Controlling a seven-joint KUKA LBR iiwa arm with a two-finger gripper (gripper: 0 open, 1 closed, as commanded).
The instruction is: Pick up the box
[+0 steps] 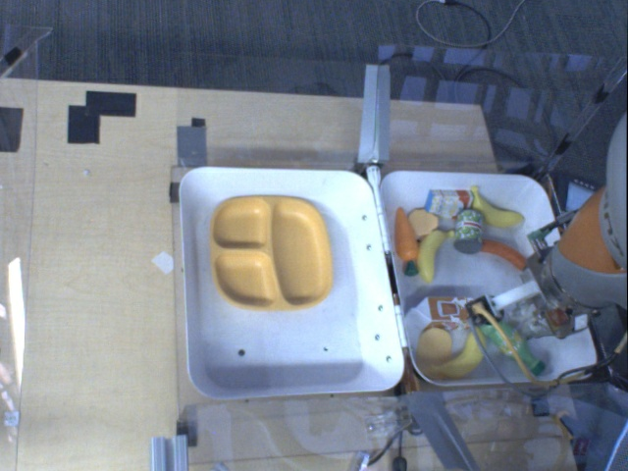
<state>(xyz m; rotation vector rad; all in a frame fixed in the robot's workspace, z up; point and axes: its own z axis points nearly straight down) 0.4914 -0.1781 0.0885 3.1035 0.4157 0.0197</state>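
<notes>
The grey arm's pincer (510,312) hangs low in the right white bin (542,192). Its grip cannot be told. Just left of it, a small white-and-orange cardboard box (446,310) lies partly hidden under clutter.

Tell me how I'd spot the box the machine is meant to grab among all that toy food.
Start at the right white bin, the crowded one beside the bin holding the yellow divided plate. Go to its near half: the box lies flat there, white with orange-brown print, just above the round yellow fruit. It is the only flat, printed, square-cornered item there; its neighbours are rounded toy foods.
</notes>
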